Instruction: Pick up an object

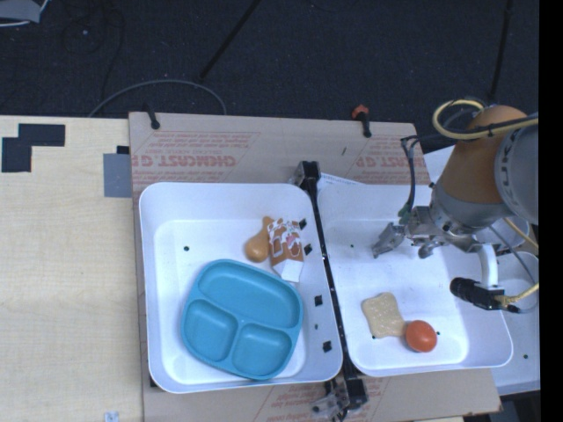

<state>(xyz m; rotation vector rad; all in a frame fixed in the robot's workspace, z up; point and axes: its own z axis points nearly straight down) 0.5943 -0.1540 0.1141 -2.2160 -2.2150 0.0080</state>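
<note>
Your gripper [406, 240] hovers spread and empty over the right bin [493, 354], toast [383, 314] and tomato [421, 336] not yet picked.

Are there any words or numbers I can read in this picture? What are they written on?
"GENUINE COMCAST" is my best reading of the reddish print on the cardboard sheet behind the left bin; it sits upside down and blurred, so I am not sure.
More reddish print on the same cardboard near the right bin: too blurred to read.
The small orange and white packet in the left bin has markings: too small to read.
</note>
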